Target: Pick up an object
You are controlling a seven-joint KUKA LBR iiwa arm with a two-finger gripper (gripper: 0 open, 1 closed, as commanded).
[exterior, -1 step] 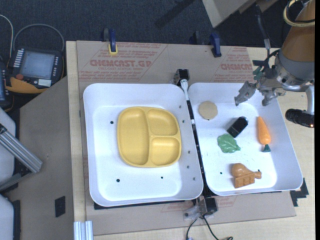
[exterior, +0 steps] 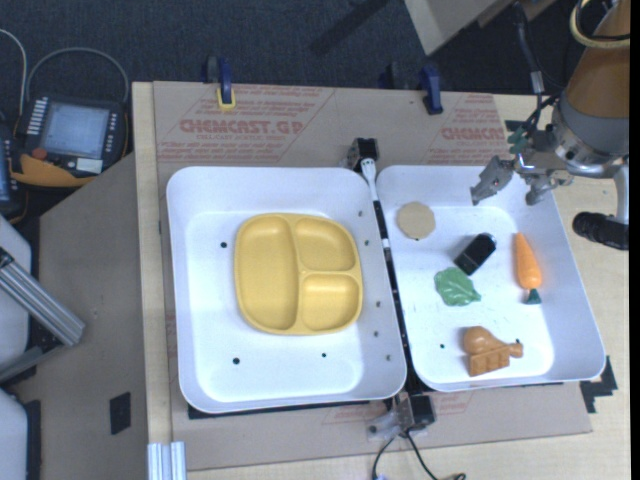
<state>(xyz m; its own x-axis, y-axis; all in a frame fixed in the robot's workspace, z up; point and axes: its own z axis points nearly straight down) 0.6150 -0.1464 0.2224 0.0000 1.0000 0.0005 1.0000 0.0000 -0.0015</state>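
Note:
My gripper [exterior: 515, 184] hangs over the back edge of the right bin [exterior: 570, 343], its two fingers spread apart with nothing between them. Below it in that bin lie a round tan cookie [exterior: 415, 220], a black block [exterior: 475, 253], an orange carrot [exterior: 527, 261], a green leafy piece [exterior: 456, 287] and a brown toy figure [exterior: 488, 352]. The carrot lies closest to the gripper, just in front of it and slightly to the right.
The left bin [exterior: 200, 358] holds a yellow divided plate [exterior: 297, 272]. A black clip [exterior: 365, 153] sits at the back between the bins. Blue clamps [exterior: 225, 83] hold the cardboard base. A handheld controller [exterior: 70, 133] lies off the bench at left.

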